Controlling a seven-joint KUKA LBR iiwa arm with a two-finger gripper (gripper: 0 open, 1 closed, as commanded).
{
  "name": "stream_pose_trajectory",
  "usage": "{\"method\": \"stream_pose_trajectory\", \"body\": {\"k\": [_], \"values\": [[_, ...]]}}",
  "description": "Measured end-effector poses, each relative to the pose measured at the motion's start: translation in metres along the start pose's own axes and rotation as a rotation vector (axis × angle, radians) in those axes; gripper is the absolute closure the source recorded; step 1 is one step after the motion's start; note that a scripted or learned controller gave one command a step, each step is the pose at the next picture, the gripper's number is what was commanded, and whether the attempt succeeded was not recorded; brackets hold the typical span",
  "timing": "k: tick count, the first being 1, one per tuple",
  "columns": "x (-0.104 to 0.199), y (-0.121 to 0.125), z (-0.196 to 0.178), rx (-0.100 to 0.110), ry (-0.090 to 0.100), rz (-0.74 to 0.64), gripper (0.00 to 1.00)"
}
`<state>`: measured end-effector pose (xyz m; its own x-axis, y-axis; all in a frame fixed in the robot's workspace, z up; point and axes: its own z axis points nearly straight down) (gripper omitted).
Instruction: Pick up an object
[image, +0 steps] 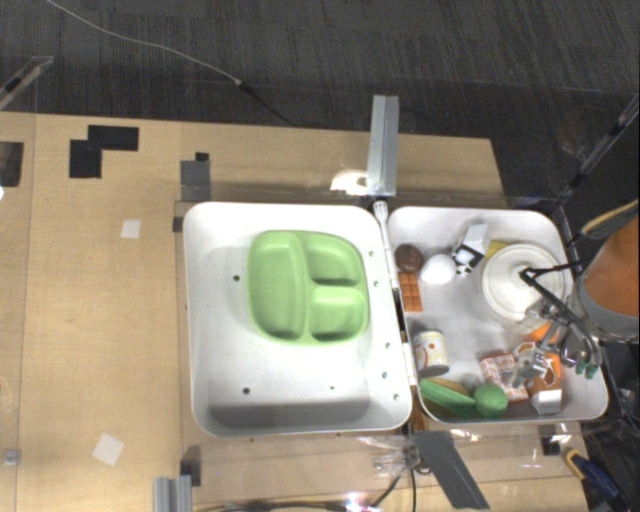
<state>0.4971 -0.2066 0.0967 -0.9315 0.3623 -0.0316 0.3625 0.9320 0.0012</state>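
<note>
The right bin (600, 405) holds several small objects: a brown ball (408, 258), a white egg-shaped piece (436, 270), a small white and black toy (468, 248), a white round dish (515, 282), a small can (431, 350), a green vegetable-shaped toy (462, 398) and a reddish packet (496, 368). My gripper (541, 356) reaches in from the right, low over the bin's right front part. It hangs close above the packet and some orange bits, with black cables trailing across the dish.
In the left bin (215, 400) a green divided tray (305, 285) lies upside down. An orange-brown strip (408, 292) lies along the right bin's left wall. A white block (547, 401) sits near its front right corner. A metal post (383, 145) stands behind the bins.
</note>
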Motion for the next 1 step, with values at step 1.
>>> {"method": "stream_pose_trajectory", "body": {"k": [1], "values": [[0.0002,-0.0009,0.0001,0.0,0.001,0.028,0.0]]}}
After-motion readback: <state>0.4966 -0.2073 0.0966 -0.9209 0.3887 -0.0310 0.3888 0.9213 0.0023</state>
